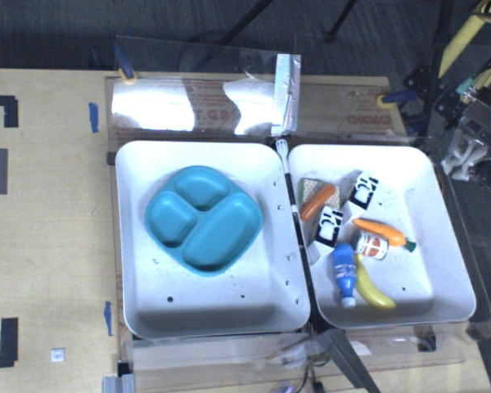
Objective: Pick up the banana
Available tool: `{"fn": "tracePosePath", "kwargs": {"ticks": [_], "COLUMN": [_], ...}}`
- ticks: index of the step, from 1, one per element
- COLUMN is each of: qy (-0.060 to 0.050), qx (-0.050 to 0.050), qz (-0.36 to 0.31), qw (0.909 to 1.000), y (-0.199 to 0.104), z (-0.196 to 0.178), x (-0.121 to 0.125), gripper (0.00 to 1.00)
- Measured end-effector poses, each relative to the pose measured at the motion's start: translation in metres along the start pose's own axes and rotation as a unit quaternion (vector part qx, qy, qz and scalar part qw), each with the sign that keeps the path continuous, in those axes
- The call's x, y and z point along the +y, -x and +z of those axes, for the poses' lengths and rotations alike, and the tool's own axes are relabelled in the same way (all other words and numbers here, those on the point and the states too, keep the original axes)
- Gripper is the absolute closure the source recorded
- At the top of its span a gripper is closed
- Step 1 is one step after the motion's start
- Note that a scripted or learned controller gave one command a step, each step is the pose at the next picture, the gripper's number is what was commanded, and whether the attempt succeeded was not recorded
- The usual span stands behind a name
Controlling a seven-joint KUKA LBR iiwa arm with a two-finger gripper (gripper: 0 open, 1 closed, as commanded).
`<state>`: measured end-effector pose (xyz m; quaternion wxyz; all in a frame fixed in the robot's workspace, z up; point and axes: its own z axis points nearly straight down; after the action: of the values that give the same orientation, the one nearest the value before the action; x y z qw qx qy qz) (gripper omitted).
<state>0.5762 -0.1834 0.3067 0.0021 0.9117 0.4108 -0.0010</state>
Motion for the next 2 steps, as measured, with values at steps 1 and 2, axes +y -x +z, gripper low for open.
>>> {"fn": "tracePosePath", "kwargs": {"ticks": [1, 2], "qy": [0.000, 0.001], "qx": [0.000, -0.001], "qz": [0.000, -0.001], "qw": [1.0000, 1.0000], "y": [-0.0001, -0.0008], "z": [0.0001, -0.0098], "x": [-0.0001, 0.0003], "gripper": [0.00, 1.00]}}
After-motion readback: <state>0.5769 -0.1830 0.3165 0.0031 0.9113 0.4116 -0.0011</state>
